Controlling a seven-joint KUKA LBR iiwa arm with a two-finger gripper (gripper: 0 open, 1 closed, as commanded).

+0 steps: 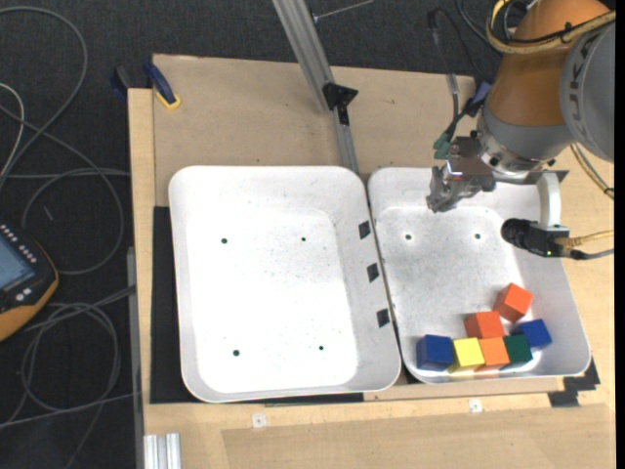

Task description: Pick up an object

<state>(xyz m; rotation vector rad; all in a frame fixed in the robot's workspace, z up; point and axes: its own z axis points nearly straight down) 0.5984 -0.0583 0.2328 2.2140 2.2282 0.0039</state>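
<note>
From above we see the gripper (444, 201) over the far end of the right bin (427, 262), whether open or closed we cannot tell, and the colored blocks (485, 340) lie well apart, in the near corner.

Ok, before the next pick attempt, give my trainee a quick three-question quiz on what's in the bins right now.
1. True or false: the blocks lie in the left bin.
2. Which colour shows on two blocks? A orange, B yellow, C green.
3. Fill in: the gripper hangs over the far end of the ____ bin.

Key: 1 false, they cluster at the near end of the right bin. 2 A. 3 right.
</note>
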